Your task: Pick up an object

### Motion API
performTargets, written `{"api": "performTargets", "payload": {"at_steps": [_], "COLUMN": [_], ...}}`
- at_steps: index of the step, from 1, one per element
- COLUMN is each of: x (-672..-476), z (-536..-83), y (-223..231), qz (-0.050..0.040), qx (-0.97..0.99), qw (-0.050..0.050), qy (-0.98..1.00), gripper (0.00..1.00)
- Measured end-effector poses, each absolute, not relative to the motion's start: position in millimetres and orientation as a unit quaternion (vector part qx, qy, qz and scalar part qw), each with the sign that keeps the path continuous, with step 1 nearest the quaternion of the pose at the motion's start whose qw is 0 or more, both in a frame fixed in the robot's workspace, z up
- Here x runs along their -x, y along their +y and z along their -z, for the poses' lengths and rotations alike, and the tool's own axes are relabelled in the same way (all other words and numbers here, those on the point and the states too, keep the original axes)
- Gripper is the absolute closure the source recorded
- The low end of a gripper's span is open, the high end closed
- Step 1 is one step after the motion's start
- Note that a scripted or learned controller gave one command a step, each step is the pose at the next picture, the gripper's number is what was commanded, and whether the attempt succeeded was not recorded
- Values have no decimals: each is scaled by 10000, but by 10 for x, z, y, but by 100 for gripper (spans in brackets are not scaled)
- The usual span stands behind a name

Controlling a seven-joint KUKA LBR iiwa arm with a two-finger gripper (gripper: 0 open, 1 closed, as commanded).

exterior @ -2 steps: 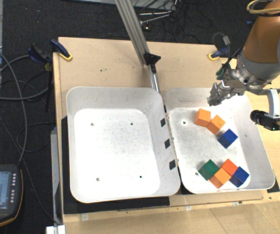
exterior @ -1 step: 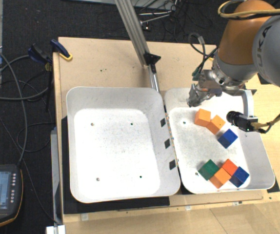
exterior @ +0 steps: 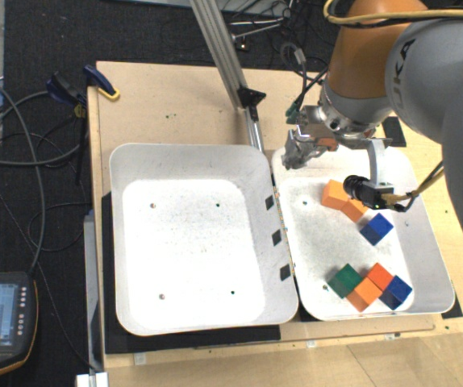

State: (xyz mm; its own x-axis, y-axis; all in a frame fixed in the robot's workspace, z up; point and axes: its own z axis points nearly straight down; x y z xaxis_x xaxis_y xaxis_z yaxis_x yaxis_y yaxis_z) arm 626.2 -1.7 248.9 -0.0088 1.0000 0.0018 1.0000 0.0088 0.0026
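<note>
Orange is the nearest colour to me: an orange block [exterior: 340, 199] lies in the upper part of the right bin [exterior: 312, 240], with a blue cube [exterior: 376, 228] just beside it lower down. Along the bin's near edge sit a green cube [exterior: 346, 281], a second orange block [exterior: 371, 286] and another blue cube [exterior: 395, 292], packed together and touching.

My end effector [exterior: 298, 153] hangs at the bin's far left corner, close to the rim. Nothing is held in it. How wide it stands I cannot tell, since the wrist above hides too much.

The nearest block lies to the right of my end effector and a little nearer the camera, apart from it. The cluster is well apart, across the bin.

Risks as I judge them: descending here, I would close on bare bin floor or strike the rim. Going for the near block, I might nudge the blue cube beside it. In the cluster, tight packing leaves little room to get around one piece.

The left bin [exterior: 127, 240] sits alongside on the surface [exterior: 167, 103].
</note>
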Motion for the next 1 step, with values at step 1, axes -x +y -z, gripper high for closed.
{"api": "performTargets", "payload": {"at_steps": [1], "x": [-6244], "z": [-2524], "y": [532], "qz": [-11], "qx": [-7040], "qw": [-2], "qy": [7102], "gripper": [100]}}
